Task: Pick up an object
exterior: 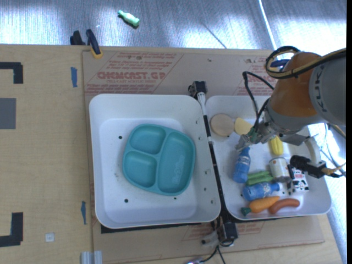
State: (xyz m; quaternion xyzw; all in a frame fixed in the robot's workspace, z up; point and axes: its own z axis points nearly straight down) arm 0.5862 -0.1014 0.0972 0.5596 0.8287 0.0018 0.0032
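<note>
The arm reaches in over the right bin [319, 205], its orange band sitting above the wrist, and the claw [248, 141] hangs low over the upper left part of that bin's pile. Whether the claw has anything in its grip cannot be told at this size; nothing is plainly seen in it.

The most likely target, judged from the claw's position, is the blue bottle [241, 166], which lies just below the claw, close to touching it, its cap end tilted up toward the tip. Just above and beside the claw sit a tan round disc [221, 125] and a pale yellow piece [242, 126]. On the arm's side of the claw lies a yellow corn-like toy [275, 146], and further below are a green piece [258, 177], a second blue item [260, 191], an orange carrot [262, 204] and a red sausage shape [285, 204].

The toys crowd 1 bin because that is the picking source. Well away from the claw, across the divider, the left bin [110, 202] holds a teal 3-compartment plate [159, 159], probably the drop side.
</note>
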